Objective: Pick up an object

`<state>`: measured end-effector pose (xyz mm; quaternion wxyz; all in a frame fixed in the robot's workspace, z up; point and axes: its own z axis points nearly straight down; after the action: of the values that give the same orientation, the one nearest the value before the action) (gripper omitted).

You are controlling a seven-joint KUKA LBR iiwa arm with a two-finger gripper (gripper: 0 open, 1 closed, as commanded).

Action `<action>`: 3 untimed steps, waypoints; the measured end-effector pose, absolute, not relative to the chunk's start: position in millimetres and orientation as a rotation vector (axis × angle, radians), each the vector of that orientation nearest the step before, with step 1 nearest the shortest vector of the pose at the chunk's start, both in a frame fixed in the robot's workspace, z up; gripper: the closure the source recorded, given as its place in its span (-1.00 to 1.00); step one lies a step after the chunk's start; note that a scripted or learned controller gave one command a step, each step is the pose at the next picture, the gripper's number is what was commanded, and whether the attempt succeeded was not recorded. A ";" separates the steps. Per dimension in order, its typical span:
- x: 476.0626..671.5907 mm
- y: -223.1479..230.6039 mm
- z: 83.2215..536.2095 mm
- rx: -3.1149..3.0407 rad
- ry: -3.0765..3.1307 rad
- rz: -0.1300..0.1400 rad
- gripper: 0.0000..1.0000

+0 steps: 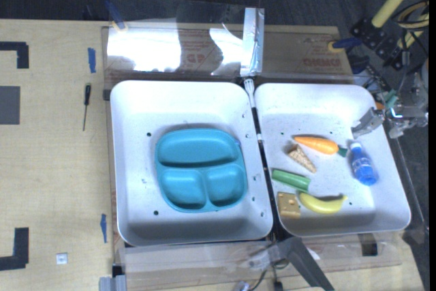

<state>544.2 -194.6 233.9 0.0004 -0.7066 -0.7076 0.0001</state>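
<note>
The toys lay clustered in the right bin (388, 215): a carrot (317, 144), a blue bottle (362, 164), a green pickle (291, 179), a banana (322, 202), a cone-like piece (302, 159) and a tan block (288, 204). The gripper (368, 120) hung at that bin's upper right edge, holding nothing; how wide it stood could not be told. This looked like the approach step; next it needed to settle over one object, the bottle being nearest.

Right bin's (388, 204) far half lies open (toys (315, 144) crowd the near half).
</note>
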 end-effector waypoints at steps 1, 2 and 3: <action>530.2 -182.5 305.7 -2.313 -2.134 -0.004 -1.00; 514.5 -188.0 208.3 -2.570 -1.798 0.005 -1.00; 542.9 -201.0 96.2 -2.572 -1.771 -0.001 -1.00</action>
<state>542.9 -201.0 96.2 0.0097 -0.8236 -0.5671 -0.0003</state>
